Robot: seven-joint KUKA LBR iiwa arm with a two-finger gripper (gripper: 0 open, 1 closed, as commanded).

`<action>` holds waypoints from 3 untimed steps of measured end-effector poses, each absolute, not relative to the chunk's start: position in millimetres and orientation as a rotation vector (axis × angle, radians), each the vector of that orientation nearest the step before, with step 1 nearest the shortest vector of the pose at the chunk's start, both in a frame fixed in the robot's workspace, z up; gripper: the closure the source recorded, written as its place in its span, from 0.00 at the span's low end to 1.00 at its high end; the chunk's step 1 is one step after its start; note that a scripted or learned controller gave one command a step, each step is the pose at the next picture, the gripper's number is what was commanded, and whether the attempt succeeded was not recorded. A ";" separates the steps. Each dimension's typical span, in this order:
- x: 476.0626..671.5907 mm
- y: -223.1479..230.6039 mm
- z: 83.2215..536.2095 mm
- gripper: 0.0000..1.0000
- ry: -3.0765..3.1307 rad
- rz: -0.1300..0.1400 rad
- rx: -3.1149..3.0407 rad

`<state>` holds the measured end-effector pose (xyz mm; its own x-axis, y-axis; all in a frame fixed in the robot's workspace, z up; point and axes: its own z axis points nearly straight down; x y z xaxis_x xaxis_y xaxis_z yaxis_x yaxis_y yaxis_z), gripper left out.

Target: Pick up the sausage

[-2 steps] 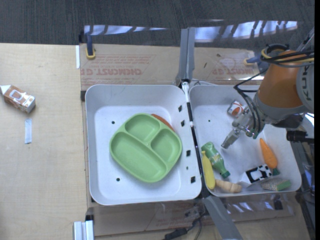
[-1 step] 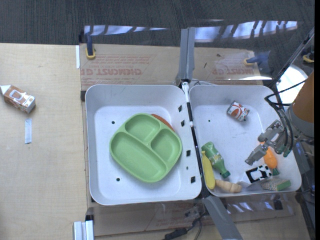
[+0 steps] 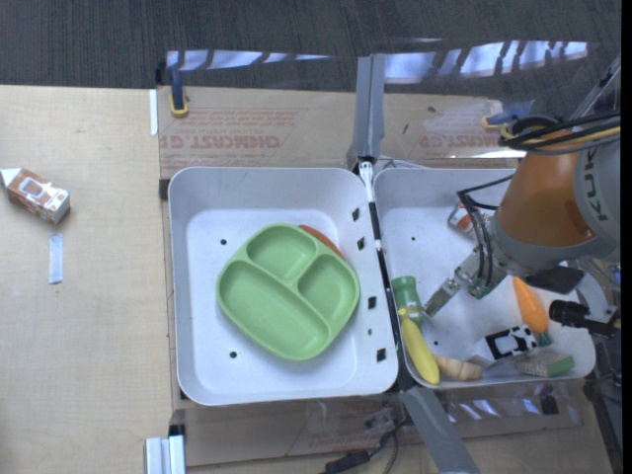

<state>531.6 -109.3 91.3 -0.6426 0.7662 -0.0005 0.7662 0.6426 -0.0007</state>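
1. I see the gripper (image 3: 441, 297) low in the right bin (image 3: 395, 210), fingers slightly apart, gripping nothing.
2. The sausage (image 3: 318, 236) lies in the left bin (image 3: 188, 294), tucked at the green plate's (image 3: 286, 291) one o'clock edge.
3. A corn cob (image 3: 418, 347) lies at the gripper's seven o'clock.

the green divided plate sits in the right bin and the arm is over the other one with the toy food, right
Not quite. The green divided plate sits in the left bin, not the right one. The camera view shows the arm reaching over the right bin, where the toy food lies, such as the banana and the carrot. The rest of your statement holds.
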 end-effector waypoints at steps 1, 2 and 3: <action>584.4 -134.7 179.1 0.00 2.850 -0.001 1.317; 477.6 -185.0 115.0 0.00 2.861 0.000 1.295; 477.6 -119.6 125.7 0.00 2.686 -0.001 1.631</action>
<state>477.6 -119.6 125.7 -0.4613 0.8873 0.0009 0.8873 0.4613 -0.0010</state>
